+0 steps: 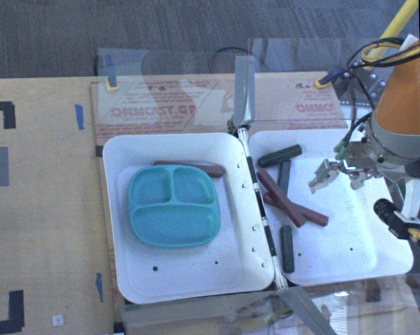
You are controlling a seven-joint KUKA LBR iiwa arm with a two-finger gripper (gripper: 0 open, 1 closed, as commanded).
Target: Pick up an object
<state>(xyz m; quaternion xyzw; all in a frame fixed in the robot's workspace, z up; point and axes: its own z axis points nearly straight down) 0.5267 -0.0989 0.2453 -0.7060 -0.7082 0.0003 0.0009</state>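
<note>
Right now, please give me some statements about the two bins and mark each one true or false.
1. The teal divided plate lies in the left bin. True.
2. A brown stick pokes out from under the plate's far edge. True.
3. The dark hammer lies in the left bin. False: it lies in the right bin.
4. The gripper rests on the plate. False: it hangs over the right bin.

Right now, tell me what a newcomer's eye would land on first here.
The turquoise divided plate in the left bin stands out first. Next, the dark hammer lying with brown sticks in the right bin, and the arm's tool hovering above that bin.
</note>
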